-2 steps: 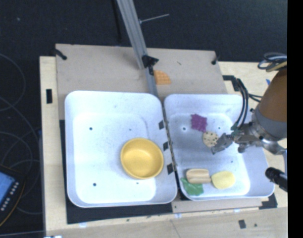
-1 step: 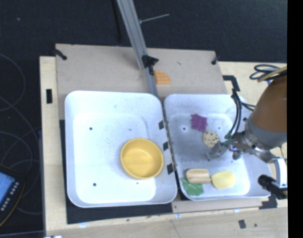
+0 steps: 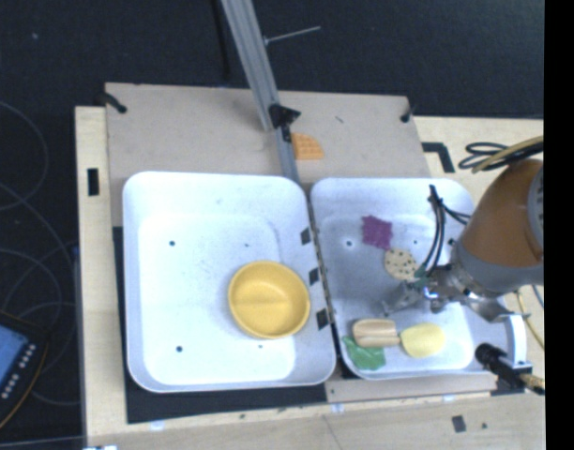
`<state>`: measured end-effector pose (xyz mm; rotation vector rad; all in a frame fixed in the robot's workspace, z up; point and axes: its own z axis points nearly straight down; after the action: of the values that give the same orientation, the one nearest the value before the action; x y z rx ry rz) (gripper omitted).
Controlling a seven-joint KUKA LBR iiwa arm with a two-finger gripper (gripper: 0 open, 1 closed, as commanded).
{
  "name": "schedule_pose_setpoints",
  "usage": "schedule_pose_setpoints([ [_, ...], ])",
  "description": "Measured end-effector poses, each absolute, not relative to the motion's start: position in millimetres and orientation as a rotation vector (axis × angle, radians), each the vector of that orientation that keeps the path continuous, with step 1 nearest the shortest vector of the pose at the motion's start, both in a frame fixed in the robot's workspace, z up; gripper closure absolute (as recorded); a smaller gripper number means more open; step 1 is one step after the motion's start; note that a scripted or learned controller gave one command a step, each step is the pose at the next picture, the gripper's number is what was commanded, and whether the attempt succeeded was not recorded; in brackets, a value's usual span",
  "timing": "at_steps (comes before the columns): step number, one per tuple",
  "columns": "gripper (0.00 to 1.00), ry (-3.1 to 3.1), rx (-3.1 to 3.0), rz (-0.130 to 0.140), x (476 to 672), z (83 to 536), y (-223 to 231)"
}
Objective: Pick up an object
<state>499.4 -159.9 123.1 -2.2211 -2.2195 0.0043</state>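
**Arm over right bin, nothing seen in the gripper**

Bench (image 3: pixel 193 139) carries two white bins side by side. Left bin (image 3: pixel 174 223) holds a yellow bowl (image 3: pixel 268 299), upright, near its right wall. Right bin (image 3: pixel 348 209): its right side is covered by the arm (image 3: pixel 503 223), which is cut off at the frame edge. Gripper (image 3: pixel 404 298) sits low in the bin, dark and blurred; can't tell if the jaws are open or closed, and nothing is visible between them.

Items in the right bin: tan block (image 3: pixel 375 332), long axis left-right, just below the gripper; yellow lump (image 3: pixel 424 339) touching its right end; purple piece (image 3: pixel 377 230) near the back; speckled round disc (image 3: pixel 398 263) just beside the arm's cables; green scrap (image 3: pixel 364 354) partly hidden under the block.
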Motion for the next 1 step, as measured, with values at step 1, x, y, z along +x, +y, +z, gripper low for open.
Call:
schedule_pose_setpoints([
  [1,1.00,-2.218,-2.232,-0.004,501.8,136.6,-160.9],
])
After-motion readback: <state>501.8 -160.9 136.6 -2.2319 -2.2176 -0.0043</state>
